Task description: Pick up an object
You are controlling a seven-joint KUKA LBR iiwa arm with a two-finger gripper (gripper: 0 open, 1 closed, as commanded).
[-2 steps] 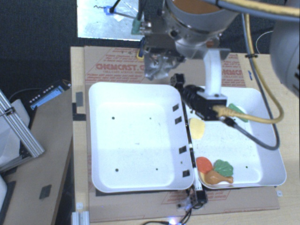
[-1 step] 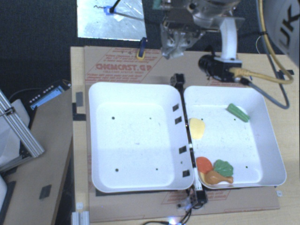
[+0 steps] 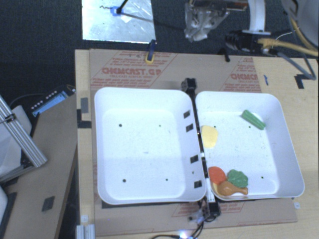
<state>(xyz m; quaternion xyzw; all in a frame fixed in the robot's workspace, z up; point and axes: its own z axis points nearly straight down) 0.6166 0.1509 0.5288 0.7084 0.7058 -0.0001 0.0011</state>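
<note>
approach step: no object selected

gripper [image 3: 202,26] hangs above the bench, beyond both bins; jaw state: cannot tell. right bin [image 3: 284,133] holds green block [image 3: 252,119], yellow piece [image 3: 209,136], more. next: descend over one item.

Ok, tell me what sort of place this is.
Probably a robotics lab's grasping test bench. Two shallow white bins sit taped to cardboard, the right one holding toy food such as a green block, with the robot's claw hanging above and cables trailing.
</note>
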